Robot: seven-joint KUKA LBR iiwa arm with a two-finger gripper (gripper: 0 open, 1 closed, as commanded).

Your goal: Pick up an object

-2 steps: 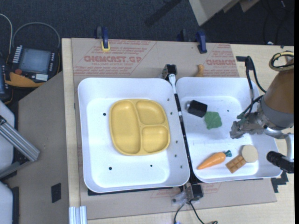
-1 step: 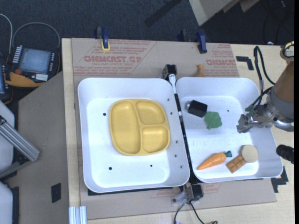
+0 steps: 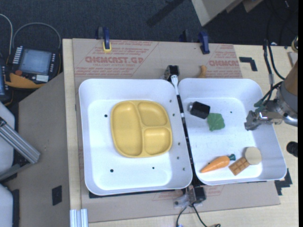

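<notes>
Yellow plate (image 3: 140, 127), orange carrot (image 3: 215, 164)

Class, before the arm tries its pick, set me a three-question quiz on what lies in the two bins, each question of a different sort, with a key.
1. True or false: the yellow divided plate lies in the right bin.
2. Which item lies nearest the carrot? A) black block B) green piece C) brown waffle piece
3. Fill in: the gripper hovers at the right bin's ____ edge.

Key
1. False: it lies in the left bin.
2. C.
3. Right.
</notes>
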